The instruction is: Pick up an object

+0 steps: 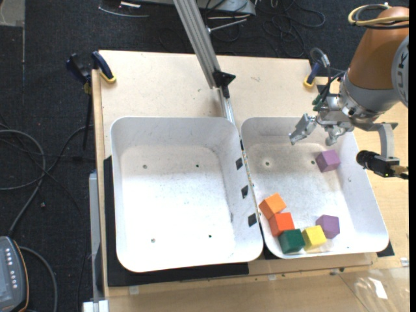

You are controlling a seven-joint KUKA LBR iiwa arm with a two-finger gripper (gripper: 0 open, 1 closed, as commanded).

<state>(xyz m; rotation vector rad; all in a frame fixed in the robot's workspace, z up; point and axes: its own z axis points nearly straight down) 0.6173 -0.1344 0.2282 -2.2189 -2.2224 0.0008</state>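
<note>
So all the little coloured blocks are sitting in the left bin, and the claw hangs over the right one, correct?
Not quite. The camera view shows the blocks in the right bin, not the left bin. The claw does hang over the right one.

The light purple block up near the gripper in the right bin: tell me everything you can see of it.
The light purple block is a small cube with a matte, pale lilac look, possibly foam or painted wood. It lies alone on the floor of the right bin, in the far part, turned a little askew to the bin walls. It sits just below and beside the gripper, apart from it, with nothing touching it but the bin floor. The other blocks are clustered at the near end.
</note>
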